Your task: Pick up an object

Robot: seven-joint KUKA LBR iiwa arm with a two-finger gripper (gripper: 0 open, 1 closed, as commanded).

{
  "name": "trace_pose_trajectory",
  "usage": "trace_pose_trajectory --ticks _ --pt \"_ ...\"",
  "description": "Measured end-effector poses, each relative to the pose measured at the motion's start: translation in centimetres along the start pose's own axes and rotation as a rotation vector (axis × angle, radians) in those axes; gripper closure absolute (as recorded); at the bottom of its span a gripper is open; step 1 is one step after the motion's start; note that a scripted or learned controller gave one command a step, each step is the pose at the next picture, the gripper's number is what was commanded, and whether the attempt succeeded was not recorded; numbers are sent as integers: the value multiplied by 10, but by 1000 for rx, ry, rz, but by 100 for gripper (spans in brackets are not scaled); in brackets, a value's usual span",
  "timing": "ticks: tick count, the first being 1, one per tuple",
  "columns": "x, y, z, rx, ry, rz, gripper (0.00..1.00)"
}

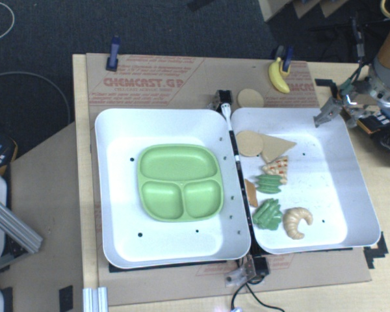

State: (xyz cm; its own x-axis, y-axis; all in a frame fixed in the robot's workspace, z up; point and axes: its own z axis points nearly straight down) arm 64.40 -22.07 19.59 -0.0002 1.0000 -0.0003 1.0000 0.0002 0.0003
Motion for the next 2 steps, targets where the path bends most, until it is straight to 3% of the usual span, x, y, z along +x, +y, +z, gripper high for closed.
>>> trace_pose_trajectory --ticks 1,2 --pt "77 -71 114 0 3 0 0" --pt "185 -138 10 7 3 -1 0"
